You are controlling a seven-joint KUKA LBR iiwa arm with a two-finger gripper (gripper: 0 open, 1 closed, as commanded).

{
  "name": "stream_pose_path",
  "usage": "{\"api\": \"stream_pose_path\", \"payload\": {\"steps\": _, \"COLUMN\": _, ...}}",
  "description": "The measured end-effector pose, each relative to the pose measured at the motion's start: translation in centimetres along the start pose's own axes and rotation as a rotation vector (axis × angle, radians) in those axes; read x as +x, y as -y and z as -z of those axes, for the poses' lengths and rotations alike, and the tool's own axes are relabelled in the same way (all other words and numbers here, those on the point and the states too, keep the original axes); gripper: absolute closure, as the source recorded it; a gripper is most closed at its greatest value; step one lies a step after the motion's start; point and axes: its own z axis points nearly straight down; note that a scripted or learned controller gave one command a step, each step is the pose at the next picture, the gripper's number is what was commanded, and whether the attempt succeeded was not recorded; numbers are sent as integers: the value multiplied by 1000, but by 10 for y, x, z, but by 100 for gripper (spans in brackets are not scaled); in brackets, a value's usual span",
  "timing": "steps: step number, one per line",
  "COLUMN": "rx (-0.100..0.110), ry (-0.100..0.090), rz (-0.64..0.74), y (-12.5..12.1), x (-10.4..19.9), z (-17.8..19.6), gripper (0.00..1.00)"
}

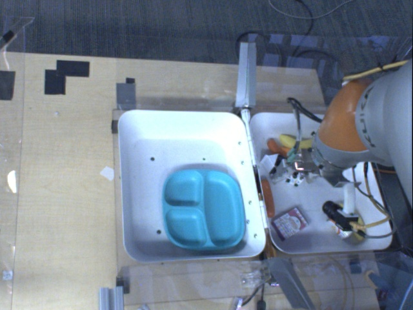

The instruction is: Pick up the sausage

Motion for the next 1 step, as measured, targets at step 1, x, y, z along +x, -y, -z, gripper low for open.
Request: {"api": "stream_pose_path", "payload": {"steps": 1, "rx": -3, "ry": 1, "rz": -9, "y": 29, "x": 7, "z": 1, "gripper": 0}}
